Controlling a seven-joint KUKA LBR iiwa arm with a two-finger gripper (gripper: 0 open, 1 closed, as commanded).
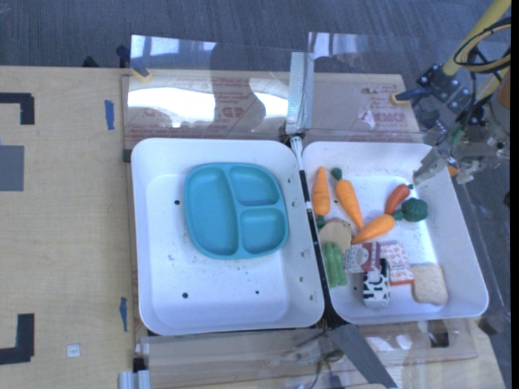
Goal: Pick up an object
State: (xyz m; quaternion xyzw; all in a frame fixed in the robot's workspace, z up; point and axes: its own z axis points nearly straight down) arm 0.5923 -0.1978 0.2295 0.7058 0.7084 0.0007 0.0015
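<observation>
The right bin [462,241] holds several toy foods. Three orange carrots lie there: one [321,191] by the left wall, one [349,201] beside it, one [373,228] lower down. A red-orange pepper [397,197] touches a green broccoli [414,210]. Below these are a tan round biscuit [335,233], a green vegetable [334,263], a red and white carton [381,258], a black and white cow [375,288] and a bread slice [429,283]. My gripper [430,168] hangs over the bin's upper right rim, just above the pepper and broccoli, with nothing seen in it.
The left bin [162,282] bears a blue divided plate [237,210]. A clear plastic wall [298,96] rises behind both bins. Yellow and black cables [478,43] run along the arm at the upper right. Bare wooden bench [57,241] lies to the left.
</observation>
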